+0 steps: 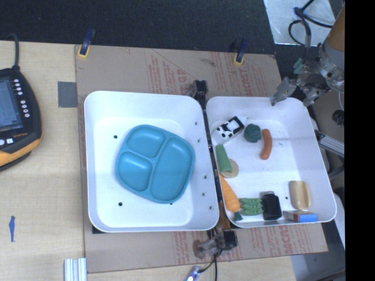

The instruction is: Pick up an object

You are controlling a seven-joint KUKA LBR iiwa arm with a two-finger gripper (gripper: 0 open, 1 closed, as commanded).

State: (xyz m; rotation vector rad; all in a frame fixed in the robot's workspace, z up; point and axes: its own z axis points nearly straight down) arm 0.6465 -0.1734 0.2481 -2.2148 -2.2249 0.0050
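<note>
Objects for picking lie in the right bin (pixel 316 151); the gripper (pixel 291 92) hovers at that bin's far right corner, its 2 fingers spread apart and holding nothing. Nearest it lie a dark green ball (pixel 252 133) and an orange-red sausage (pixel 266 143), close together.

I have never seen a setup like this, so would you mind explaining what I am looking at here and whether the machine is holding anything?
This is one picture from a camera fixed above a bench, looking down at a slant. The machine at the upper right is a robot arm; its gripper hovers over the far corner of the right bin, with nothing visibly held. That bin holds small items: a sausage, a dark green ball, a carrot, a black-and-white toy and others. The left bin holds a blue divided plate. A handheld controller lies at the left.
</note>
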